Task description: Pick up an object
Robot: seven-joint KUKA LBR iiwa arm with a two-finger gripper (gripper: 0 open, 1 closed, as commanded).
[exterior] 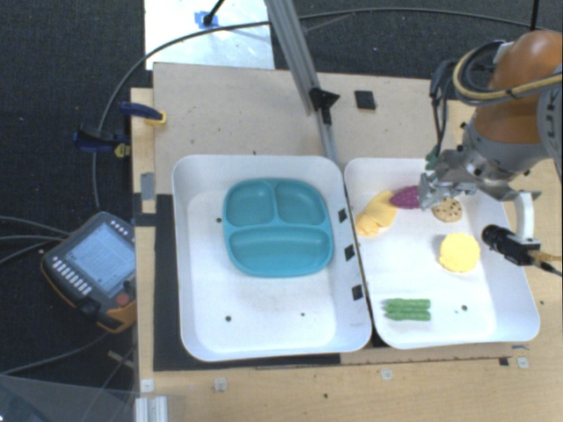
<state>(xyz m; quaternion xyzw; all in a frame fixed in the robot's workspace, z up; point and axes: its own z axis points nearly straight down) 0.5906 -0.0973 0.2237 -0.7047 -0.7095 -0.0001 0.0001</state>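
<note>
Jaws [431, 193] low over cookie [448, 208] and purple piece [405, 198], opening unclear | right bin [519, 323] | should centre on one, descend straight

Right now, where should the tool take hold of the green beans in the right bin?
Grip the green beans across their short width at the middle, coming straight down from above. They lie flat and long, side to side, with bare bin floor around them for the fingers.

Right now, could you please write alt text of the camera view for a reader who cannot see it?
The gripper hangs low over the right bin, by a purple piece and a cookie. That bin also contains two yellow pieces and green beans. The left bin contains a blue divided plate.
</note>
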